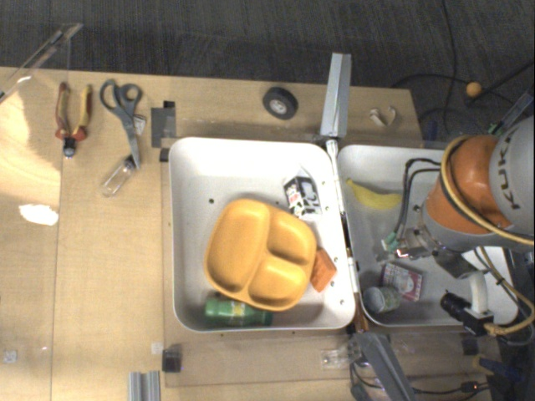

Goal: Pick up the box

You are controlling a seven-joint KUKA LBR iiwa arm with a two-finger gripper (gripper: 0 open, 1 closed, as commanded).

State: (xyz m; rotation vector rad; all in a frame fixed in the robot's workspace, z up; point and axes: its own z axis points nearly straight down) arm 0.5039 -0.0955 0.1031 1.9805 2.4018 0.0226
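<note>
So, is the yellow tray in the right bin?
No, the yellow tray lies in the left bin, over a green can.

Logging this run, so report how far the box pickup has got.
Done: nothing visibly lifted. In hand: the grey arm with the orange band hangs over the right white bin, above a small pink-and-white box lying beside a grey can. Left: grasping and raising the box; no grip shows.

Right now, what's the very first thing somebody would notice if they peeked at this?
The big yellow tray lying in the left bin grabs the eye first. Next comes the arm with its orange band over the right bin, above a small box. Scissors and pliers lie on the bench's far left.
</note>
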